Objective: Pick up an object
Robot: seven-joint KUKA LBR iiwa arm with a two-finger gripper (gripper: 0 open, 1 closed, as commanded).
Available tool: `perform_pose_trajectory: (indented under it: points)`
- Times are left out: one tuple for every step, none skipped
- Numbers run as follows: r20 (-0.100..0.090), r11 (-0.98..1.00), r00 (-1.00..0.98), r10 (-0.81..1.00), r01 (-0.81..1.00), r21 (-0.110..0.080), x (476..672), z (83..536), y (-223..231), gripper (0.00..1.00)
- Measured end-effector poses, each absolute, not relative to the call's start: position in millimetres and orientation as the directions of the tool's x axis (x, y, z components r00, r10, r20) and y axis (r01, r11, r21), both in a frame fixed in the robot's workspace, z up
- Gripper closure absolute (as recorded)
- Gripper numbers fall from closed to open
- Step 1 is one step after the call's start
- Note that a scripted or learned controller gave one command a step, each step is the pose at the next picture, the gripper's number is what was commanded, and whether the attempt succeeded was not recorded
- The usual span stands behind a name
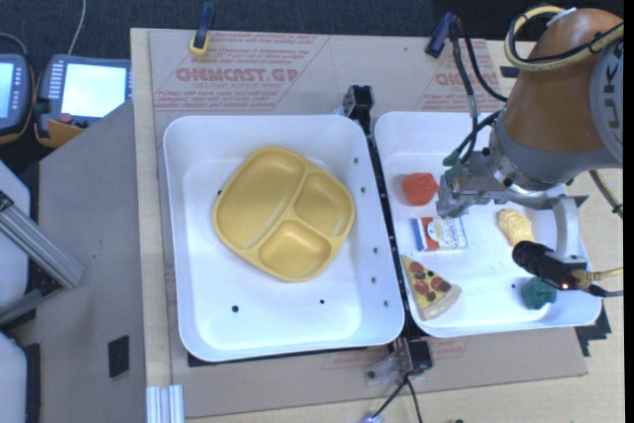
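My gripper point(451, 203) hangs low over the right white bin point(475, 317), just above a small white, red and blue carton point(439, 235). An orange-red lump point(419, 187) lies just left of it. A toy pizza slice point(432, 285) rests at the bin's front left. A pale yellow piece point(514, 226) and a teal piece point(539, 293) lie to the right, partly behind the arm's black fitting. The arm's body hides how the jaws stand.
The left white bin point(198, 213) holds a yellow three-part plate point(283, 211). A black clamp point(358, 100) sits at the back between the bins. Cables and a black connector point(540, 263) hang from the arm over the right bin.
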State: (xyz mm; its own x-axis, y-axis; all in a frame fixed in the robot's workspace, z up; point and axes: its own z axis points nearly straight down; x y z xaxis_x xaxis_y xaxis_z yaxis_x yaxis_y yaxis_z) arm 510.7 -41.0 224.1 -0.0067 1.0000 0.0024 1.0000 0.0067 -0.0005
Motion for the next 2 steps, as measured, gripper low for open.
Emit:
perform_pose_trajectory:
  points:
    - [0.002,0.007,-0.007,1.0,1.0,0.001,516.4,223,19,1.0]
    - [0.003,0.008,-0.008,1.0,1.0,0.001,512.7,226,84,1.0]
